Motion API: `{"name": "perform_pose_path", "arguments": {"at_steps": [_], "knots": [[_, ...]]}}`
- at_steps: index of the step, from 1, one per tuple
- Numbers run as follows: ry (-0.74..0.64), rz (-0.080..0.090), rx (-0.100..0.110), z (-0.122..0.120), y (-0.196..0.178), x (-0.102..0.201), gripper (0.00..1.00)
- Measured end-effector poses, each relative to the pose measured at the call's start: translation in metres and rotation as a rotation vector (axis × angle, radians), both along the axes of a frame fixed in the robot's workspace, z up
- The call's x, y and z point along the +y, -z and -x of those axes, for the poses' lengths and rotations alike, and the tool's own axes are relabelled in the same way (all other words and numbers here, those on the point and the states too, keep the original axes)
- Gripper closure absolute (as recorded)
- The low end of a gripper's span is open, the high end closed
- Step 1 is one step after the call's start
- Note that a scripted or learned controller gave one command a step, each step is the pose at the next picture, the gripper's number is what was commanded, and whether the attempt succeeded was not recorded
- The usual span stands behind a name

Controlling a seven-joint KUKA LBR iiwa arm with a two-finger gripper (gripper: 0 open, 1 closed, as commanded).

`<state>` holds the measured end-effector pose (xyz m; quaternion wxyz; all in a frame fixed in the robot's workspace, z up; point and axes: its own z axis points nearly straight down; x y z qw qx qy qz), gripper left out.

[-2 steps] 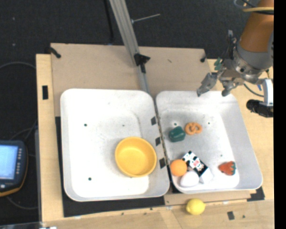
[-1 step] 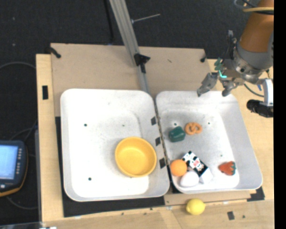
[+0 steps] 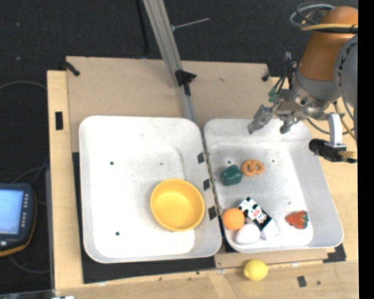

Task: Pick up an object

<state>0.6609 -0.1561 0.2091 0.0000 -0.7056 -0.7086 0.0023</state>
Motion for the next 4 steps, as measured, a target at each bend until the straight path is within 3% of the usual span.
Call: {"name": "perform_pose_path", "arguments": {"at_steps": [2,3,4], "knots": [[-0.001,0.001,0.001,-0.014,0.104,-0.008,0.00],[-0.004,0.006,-0.008,-0.016,0.087,-0.010,1.00],[0.001,-0.003,-0.011,-0.010,0.028,-0.006,1.00]]}}
